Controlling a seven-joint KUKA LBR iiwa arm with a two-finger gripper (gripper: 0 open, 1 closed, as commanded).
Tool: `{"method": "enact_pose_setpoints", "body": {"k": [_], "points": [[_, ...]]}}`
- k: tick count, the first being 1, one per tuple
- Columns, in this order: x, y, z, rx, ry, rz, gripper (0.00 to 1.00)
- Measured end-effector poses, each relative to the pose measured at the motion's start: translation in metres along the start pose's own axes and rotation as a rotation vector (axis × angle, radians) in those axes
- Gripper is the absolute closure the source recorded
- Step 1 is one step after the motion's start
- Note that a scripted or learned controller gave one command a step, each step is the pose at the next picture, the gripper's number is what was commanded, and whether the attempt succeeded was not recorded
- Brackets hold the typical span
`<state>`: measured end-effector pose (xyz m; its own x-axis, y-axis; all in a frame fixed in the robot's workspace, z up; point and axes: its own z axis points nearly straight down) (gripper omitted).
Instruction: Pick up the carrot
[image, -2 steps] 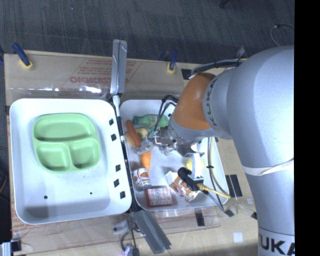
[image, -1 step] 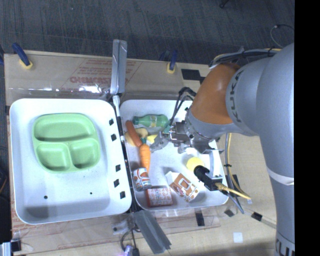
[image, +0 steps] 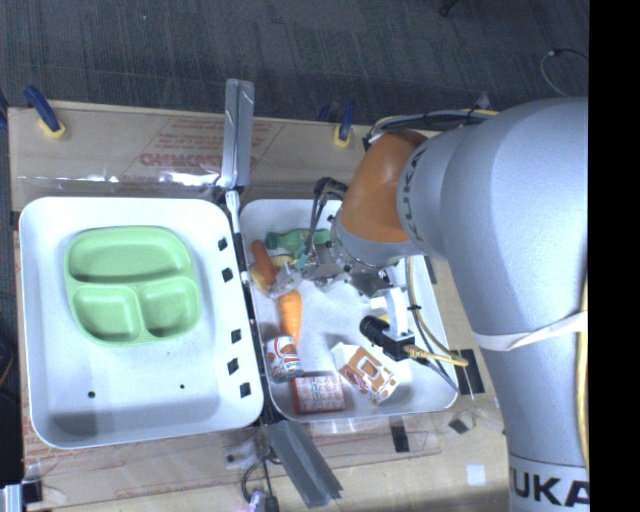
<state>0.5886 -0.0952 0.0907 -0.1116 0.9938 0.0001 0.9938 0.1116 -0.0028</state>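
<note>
Overhead, the pincer (image: 300, 268) is seen low in the right bin (image: 440, 395), its opening impossible to tell. Just below it lies the tapered orange carrot (image: 290, 315), flanked by a printed can (image: 283, 357) and carton (image: 368, 375). A green moulded tray (image: 132, 283) is held in the left bin (image: 50, 400).

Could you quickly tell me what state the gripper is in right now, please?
Gripper: cannot be told; it sits just above the carrot in the right bin.
</note>
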Motion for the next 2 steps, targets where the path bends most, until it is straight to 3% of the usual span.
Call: {"method": "enact_pose_setpoints", "body": {"k": [1,2], "points": [[0.0,0.0,-0.01,0.0,-0.001,-0.003,1.0],[0.055,0.006,-0.101,-0.001,0.0,-0.201,1.0]]}}
